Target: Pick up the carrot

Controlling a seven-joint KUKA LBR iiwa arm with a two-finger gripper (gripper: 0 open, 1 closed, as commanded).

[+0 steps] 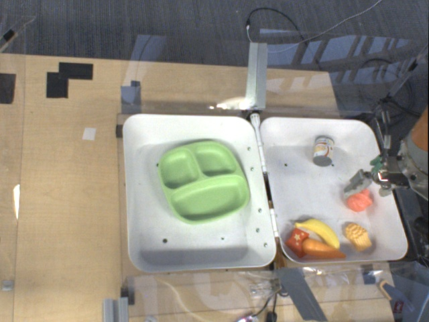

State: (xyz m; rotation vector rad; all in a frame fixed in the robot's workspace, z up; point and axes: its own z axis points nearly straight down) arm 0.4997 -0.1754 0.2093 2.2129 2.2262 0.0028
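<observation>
While the carrot (323,249) is lying in the near corner of the right bin (295,180) — touching a banana (319,231) and a red piece (295,239) — the gripper (367,177) is hovering at that bin's right side, just above a pink item (360,201). Its fingers are standing apart, gripping nothing. A green divided plate (203,180) is sitting in the left bin (144,247).

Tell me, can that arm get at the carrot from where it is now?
Probably yes, though it's a tight spot. The carrot lies open from above in the right bin, but a banana and a red pepper crowd it. The gripper hovers nearby.
</observation>
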